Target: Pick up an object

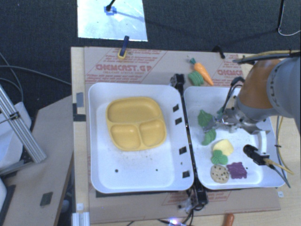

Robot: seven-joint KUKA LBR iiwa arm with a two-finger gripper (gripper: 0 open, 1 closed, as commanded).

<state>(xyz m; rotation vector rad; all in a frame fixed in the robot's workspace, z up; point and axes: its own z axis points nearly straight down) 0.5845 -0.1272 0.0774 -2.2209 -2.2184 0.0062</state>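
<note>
You're looking at the arm [268,86] reaching in from the right, hanging over the right bin [195,95]. The gripper [217,123] is sitting low at that bin's left-middle, right between two green toy pieces: an upper green leafy piece [204,117] and a lower green piece [209,136]. Both are lying just beside the fingertips. I can't tell whether the fingers are open or closed from this angle, and I'm not seeing anything clearly sitting between them.

Other things in the right bin, toward its near end:
- a pale yellow lump [223,147] is lying just below the lower green piece
- a small green ridged piece [219,158] is touching the yellow lump's lower edge
- a round speckled cookie [219,173] is sitting near the front wall
- a purple piece [236,170] is lying just right of the cookie

The left bin [99,173] is holding a yellow divided tray [136,123], lying flat, roughly centred toward the far side.

Outside the bins, a toy carrot [202,71] with a green top is resting on the cardboard sheet [141,67] just beyond the right bin's far-left corner.
</note>
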